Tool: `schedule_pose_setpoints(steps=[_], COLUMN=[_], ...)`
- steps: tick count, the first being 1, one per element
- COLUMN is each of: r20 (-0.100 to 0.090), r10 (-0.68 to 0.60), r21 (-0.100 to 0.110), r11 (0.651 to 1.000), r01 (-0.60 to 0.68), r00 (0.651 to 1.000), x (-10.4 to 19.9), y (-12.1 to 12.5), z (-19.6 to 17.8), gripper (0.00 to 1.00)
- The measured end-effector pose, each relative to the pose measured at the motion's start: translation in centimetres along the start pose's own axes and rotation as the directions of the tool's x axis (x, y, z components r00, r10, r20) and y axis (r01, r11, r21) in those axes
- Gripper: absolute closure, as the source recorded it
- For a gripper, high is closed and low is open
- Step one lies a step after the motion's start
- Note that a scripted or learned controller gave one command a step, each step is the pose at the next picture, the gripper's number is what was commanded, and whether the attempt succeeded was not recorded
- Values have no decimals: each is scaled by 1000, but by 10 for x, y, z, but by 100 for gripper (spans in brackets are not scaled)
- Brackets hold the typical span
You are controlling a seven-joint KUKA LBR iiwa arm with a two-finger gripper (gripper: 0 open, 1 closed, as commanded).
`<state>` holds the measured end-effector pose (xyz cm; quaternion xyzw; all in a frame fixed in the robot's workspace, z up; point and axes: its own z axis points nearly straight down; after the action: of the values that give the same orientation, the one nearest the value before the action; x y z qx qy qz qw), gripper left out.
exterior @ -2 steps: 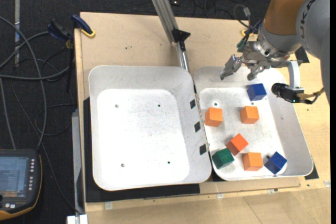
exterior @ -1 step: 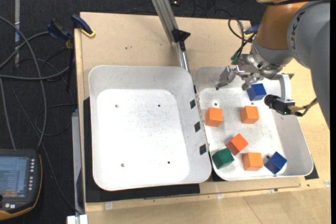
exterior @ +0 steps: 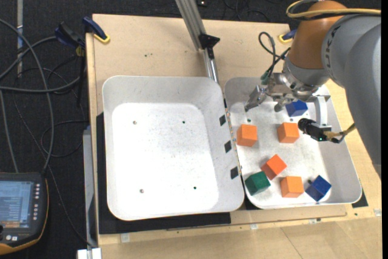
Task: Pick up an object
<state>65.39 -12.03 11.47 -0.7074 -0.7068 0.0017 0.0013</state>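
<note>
My gripper (exterior: 263, 105) hangs over the far part of the right bin (exterior: 339, 158), its fingers spread open with nothing between them. Just right of it, partly under the wrist, lies a blue block (exterior: 296, 108). Nearer the front lie two orange blocks (exterior: 247, 134) (exterior: 288, 132), below the left and the right finger. Further forward in the bin are another orange block (exterior: 275, 165), a green block (exterior: 257, 182), an orange block (exterior: 291, 186) and a second blue block (exterior: 317, 187).
The left bin (exterior: 160, 142) adjoins the right one, with black clips along the shared rim. A slanted metal rod (exterior: 188, 6) comes down to the bins' far junction. Cables and blue clamps lie at the bench's far left, and a pendant sits at lower left.
</note>
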Motion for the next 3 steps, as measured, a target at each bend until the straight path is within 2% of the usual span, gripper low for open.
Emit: schedule_pose_setpoints(steps=[1,2,3], r20=[1,1,1], r10=[0,-3,-3], r21=[-7,-11,-6], r11=[1000,1000,1000], r01=[0,3,3], r00=[1000,1000,1000], x=[0,2,2], y=[2,8,8], z=[-14,-59,-95], gripper=[100,100,100])
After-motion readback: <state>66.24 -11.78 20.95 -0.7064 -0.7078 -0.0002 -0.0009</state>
